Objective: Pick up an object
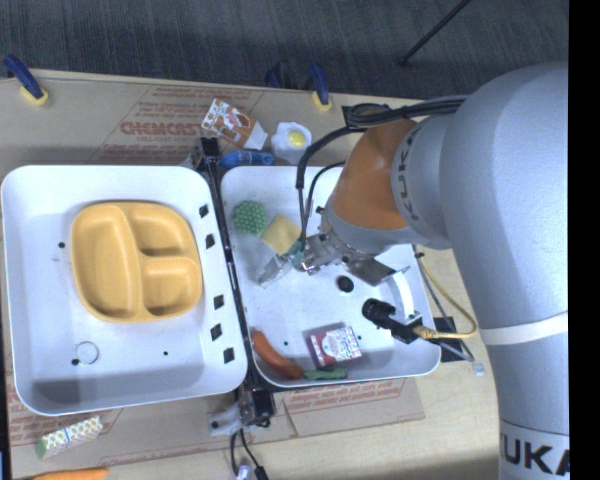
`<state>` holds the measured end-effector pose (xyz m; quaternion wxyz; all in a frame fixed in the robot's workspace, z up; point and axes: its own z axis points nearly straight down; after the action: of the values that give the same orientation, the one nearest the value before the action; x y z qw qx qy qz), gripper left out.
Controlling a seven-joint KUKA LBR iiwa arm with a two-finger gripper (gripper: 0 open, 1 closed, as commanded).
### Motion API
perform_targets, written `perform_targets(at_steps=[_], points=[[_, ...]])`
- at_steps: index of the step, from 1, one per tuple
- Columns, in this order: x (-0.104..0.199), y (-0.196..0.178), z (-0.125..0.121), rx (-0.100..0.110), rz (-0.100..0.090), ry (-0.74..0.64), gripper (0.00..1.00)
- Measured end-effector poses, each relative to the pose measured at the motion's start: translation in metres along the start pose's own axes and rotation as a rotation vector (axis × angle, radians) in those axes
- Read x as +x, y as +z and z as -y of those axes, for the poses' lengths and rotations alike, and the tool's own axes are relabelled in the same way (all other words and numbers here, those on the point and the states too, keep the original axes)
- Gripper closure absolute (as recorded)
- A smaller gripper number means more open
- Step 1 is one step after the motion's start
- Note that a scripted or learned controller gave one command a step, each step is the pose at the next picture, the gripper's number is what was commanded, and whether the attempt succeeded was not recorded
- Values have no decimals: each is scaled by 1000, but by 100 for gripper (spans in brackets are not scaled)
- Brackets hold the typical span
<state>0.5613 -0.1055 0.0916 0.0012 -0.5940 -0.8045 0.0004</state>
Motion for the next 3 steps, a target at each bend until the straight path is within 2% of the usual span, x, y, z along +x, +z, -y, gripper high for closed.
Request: perform_targets(at_steps=[1,2,3], points=[[-23,0,-54,0,1,71,0],[-23,-10,-54,2,0,63,100],[-23,-10,-54,2,0,62,0]])
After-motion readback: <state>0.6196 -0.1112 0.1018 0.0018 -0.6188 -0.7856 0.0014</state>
